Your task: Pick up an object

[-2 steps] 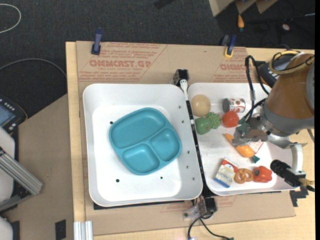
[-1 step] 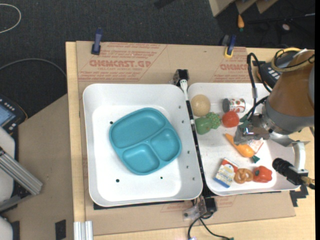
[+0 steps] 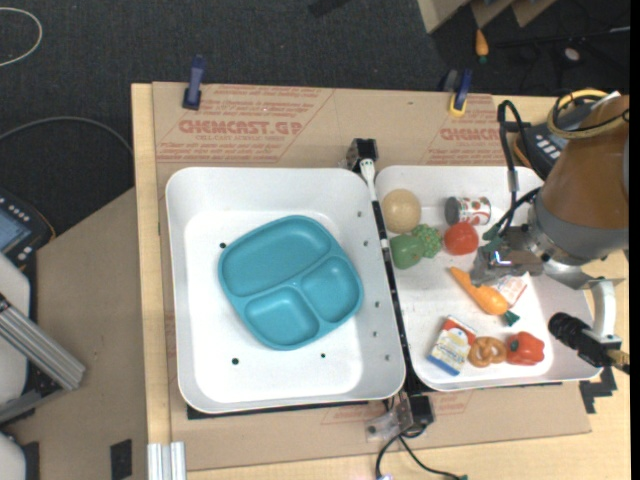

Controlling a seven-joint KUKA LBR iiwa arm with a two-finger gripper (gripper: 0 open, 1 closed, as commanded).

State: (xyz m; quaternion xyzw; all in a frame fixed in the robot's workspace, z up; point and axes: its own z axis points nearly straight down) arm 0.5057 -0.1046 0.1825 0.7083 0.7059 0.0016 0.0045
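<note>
We see the metal claw (image 3: pixel 497 261) low in the right shallow white bin (image 3: pixel 432 364), just above the orange plastic carrot (image 3: pixel 478 292) and beside the red plastic tomato (image 3: pixel 461 238), though we cannot tell its opening.

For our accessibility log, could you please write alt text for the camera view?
A grey robot arm reaches from the right over the right bin, which holds toy food including a carrot and a tomato. The left bin holds a blue divided plate.
</note>
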